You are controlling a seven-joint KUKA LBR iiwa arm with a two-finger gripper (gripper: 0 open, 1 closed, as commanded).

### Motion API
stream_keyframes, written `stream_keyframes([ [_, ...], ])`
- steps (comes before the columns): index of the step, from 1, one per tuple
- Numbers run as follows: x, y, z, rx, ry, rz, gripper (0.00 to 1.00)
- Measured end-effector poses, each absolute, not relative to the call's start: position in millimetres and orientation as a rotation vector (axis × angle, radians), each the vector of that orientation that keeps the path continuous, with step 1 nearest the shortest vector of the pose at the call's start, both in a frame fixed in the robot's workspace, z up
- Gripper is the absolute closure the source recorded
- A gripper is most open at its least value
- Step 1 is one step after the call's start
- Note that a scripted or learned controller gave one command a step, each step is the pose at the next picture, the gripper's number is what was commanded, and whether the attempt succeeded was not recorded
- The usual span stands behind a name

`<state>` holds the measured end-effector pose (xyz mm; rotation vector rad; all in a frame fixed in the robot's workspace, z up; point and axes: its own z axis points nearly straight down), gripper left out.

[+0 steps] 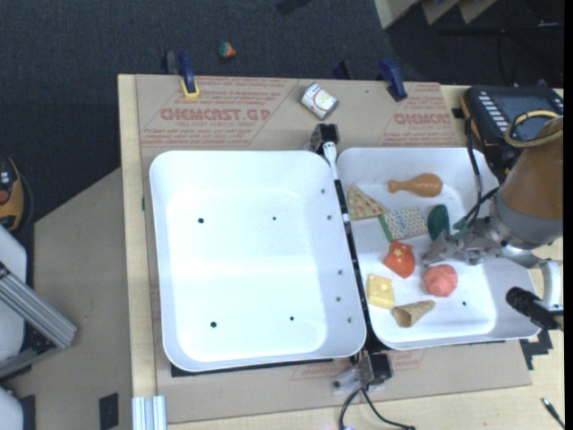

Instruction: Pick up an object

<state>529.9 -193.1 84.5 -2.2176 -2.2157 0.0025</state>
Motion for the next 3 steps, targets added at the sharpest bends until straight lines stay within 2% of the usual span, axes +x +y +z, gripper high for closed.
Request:
stream_keyframes([
  [1,532.7,-194.9,95.2,-2.224,-2.221,-0.001,1.00],
  [2,475.6,-206.2,83.9,-2.221,-2.213,0.004,1.00],
  [3,557.0,-125.6,84.9,-2.218,-2.232,-0.005,1.00],
])
